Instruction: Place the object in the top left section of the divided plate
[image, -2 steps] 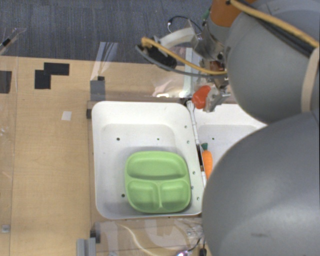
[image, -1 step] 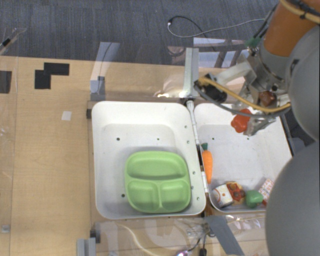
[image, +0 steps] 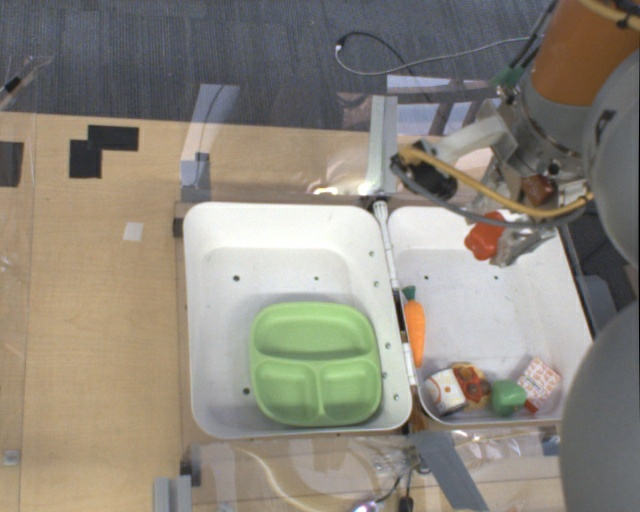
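Note:
A green divided plate (image: 268, 372) lies in the left bin (image: 215, 250), toward its near side, with one long section on the far side and two smaller ones nearer the camera. My gripper (image: 497, 238) hangs over the far part of the right bin (image: 560, 300), reaching in from the upper right. A small red-orange object (image: 482, 241) sits between its fingers, lifted off the bin floor. The gripper is well to the right of the plate, beyond the wall between the bins.
In the right bin an orange carrot (image: 414, 332) lies along the dividing wall. A small can (image: 447, 389), a green toy (image: 507, 398) and a pink-and-white packet (image: 540, 380) sit at the near edge. Yellow and black cabling (image: 440, 175) loops by the wrist.

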